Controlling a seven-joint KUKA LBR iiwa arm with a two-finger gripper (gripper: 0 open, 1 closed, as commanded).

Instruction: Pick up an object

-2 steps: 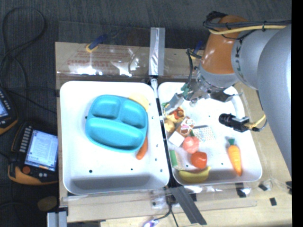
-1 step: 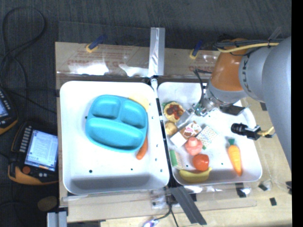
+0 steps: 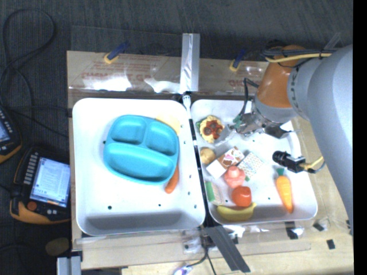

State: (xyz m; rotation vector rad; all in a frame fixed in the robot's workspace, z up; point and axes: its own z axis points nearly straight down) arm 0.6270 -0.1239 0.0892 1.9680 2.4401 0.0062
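In the upper part of the right bin (image 3: 301, 202), right of the frame's centre, the gripper (image 3: 245, 123) hangs low over the white floor. Its tip is dark and blurred, so I cannot tell whether it is open or closed, and nothing can be seen held in it.

Just to its left lies a small round toy pizza (image 3: 212, 128), yellow-rimmed with red and dark topping, the nearest thing to the gripper. Below that, against the bin's left wall, is a brown, potato-like lump (image 3: 207, 154). Beside it sits a small printed box (image 3: 229, 157); its print is too small to read. A checked packet (image 3: 251, 164) lies just right of the box, its pattern a fine grid with no legible words. Further down come a pink toy (image 3: 233, 176), a red tomato (image 3: 242, 196) touching it, a green piece (image 3: 210, 191) by the left wall, and a yellow banana (image 3: 235, 212) along the bottom wall. An orange carrot (image 3: 284, 192) with a green top lies apart, at the lower right.

The left bin (image 3: 97, 208) holds a blue divided tray (image 3: 140, 148), tilted, with a second carrot (image 3: 172, 183) at its lower right edge.

Faint reddish lettering on the cardboard (image 3: 109, 73) above the bins cannot be read.
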